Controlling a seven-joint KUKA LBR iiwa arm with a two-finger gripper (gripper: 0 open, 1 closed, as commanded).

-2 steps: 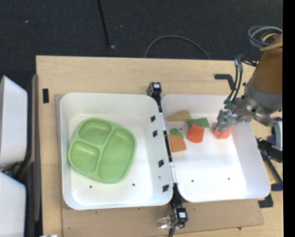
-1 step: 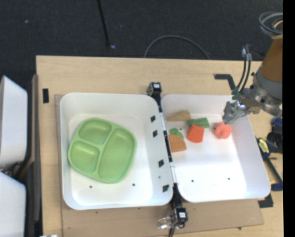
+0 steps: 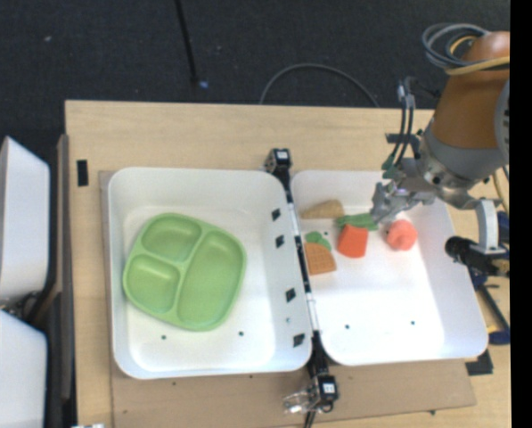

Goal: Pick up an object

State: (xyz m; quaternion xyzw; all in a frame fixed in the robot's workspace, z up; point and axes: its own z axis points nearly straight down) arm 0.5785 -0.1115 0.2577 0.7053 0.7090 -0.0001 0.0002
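Observation:
In the right bin [image 3: 399, 328] lie several small things: a tan bread-like piece [image 3: 322, 209], an orange waffle-like piece [image 3: 319, 259] with a small green bit [image 3: 316, 237] above it, an orange-red block [image 3: 353, 241] with a green top [image 3: 358, 221], and a pink-red round thing [image 3: 401, 234]. My gripper [image 3: 383, 213] hangs low over the bin's far side, between the orange-red block and the pink-red round thing, close to both. Nothing shows between its fingers.
The left bin [image 3: 141, 346] holds a green divided plate [image 3: 184, 271]. A ridge with black clips [image 3: 294, 266] separates the two bins. The near half of the right bin is bare white floor. White boxes [image 3: 16, 230] stand off the bench's left edge.

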